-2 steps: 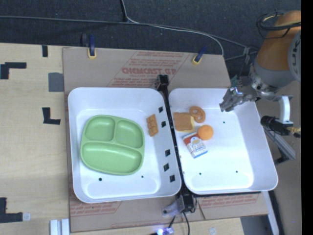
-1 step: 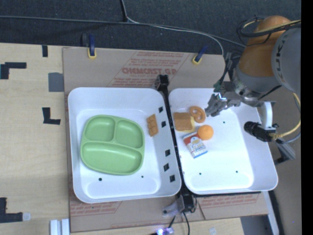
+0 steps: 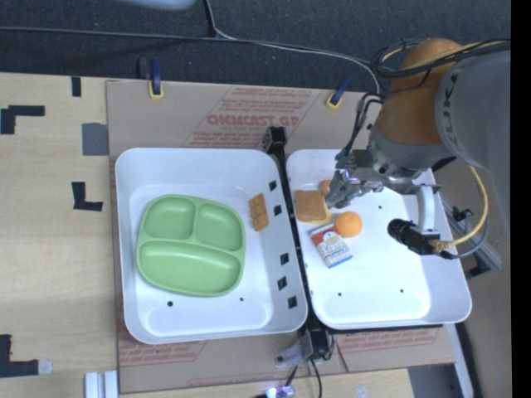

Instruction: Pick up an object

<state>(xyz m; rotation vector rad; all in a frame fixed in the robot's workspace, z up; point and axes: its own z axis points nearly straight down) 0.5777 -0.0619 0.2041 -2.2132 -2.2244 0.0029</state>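
My gripper (image 3: 339, 192) hangs over the upper left of the right bin (image 3: 390, 297), just above a slice of toast (image 3: 311, 206). A small brownish item (image 3: 324, 188) sits right beside the fingertips. An orange ball (image 3: 349, 224) lies just below and right of the gripper. A small red and white carton (image 3: 331, 246) lies below the toast. Nothing shows clearly between the fingers.
The left bin (image 3: 199, 313) holds a green divided plate (image 3: 191, 245) and a brown cracker (image 3: 258, 212) by its right wall. A black divider (image 3: 286, 214) runs between the bins. Cables and a black fitting (image 3: 412, 234) hang beside the wrist over the right bin.
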